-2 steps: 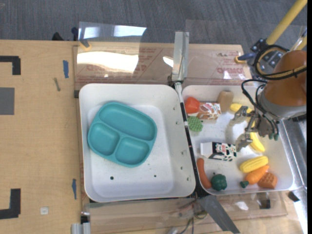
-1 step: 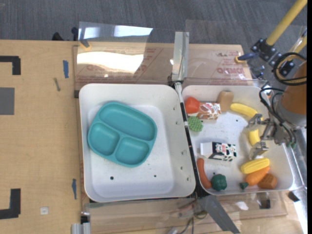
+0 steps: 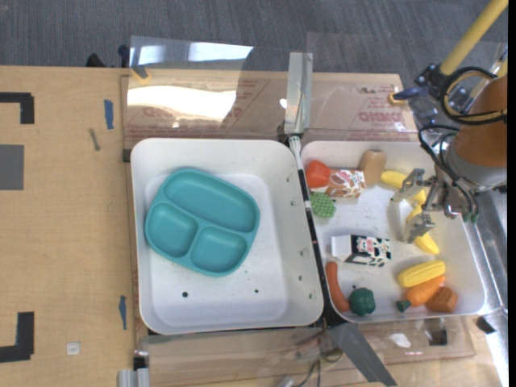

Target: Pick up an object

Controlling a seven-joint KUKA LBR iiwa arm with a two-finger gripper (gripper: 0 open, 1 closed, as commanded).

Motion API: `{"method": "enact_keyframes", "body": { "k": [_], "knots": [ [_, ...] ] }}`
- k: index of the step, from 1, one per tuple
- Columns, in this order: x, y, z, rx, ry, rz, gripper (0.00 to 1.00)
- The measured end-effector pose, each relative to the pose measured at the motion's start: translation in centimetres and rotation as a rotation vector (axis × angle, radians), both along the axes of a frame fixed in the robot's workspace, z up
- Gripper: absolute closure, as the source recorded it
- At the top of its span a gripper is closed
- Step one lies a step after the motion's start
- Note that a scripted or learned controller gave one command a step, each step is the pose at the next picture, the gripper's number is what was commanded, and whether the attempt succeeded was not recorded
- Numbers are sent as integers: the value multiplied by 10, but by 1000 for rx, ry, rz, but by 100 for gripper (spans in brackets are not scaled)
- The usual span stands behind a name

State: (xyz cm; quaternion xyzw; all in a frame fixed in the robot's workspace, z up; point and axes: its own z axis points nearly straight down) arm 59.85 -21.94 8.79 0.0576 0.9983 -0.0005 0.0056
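Tray [image 3: 201, 220] in left bin [image 3: 153, 297], toys [image 3: 419, 274] in right bin [image 3: 472, 293]

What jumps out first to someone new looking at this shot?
The teal divided tray, alone in the left bin. Then the right bin, crowded with small toy foods: corn, a broccoli piece, a cow-print carton. The gripper hangs over that bin's right side, among yellow pieces.
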Motion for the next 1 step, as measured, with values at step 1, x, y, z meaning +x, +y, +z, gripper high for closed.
{"method": "enact_keyframes", "body": {
  "k": [1],
  "knots": [
    [-7,-3,0,0,3,11,0]
  ]
}}
